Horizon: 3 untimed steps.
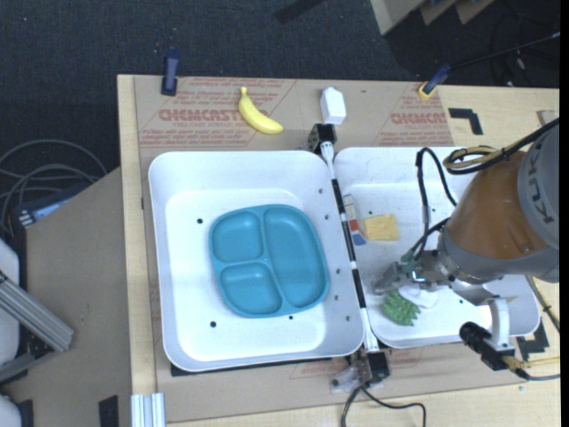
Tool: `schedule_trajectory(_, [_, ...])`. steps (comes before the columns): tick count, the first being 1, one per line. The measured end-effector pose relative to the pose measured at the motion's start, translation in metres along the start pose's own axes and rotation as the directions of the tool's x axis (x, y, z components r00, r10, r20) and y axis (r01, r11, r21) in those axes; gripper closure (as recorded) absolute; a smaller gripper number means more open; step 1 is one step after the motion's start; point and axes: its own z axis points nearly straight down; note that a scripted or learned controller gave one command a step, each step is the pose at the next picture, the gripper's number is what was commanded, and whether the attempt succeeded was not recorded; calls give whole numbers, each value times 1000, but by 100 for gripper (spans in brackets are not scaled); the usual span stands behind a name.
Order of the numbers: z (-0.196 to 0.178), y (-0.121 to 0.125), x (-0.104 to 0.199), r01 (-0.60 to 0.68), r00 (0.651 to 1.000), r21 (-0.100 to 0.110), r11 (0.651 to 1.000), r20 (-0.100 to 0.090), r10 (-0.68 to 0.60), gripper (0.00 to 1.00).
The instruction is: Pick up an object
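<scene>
A green bumpy toy (399, 309) lies in the right bin (382, 169) near its front edge. A yellow flat block (382, 228) rests further back in the same bin. My gripper (402, 282) hangs low over the right bin, just behind and above the green toy, at the end of the grey and orange arm. A small white piece (425, 298) sits under the wrist, partly hidden.
A blue divided plate (267, 258) sits in the left bin (178, 203). A yellow banana (257, 114) and a white block (332, 105) lie on the bench behind the bins. A small red and blue item (356, 233) lies by the divider.
</scene>
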Motion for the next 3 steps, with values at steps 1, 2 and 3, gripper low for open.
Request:
schedule_trajectory(1, [0, 1, 8, 1, 1000, -2, 1000, 0, -1, 0])
schedule_trajectory(2, [0, 58, -1, 2, 1000, -1, 1000, 0, -2, 0])
schedule_trajectory(3, [-11, 117, -31, 2, 1000, -1, 1000, 0, -2, 0])
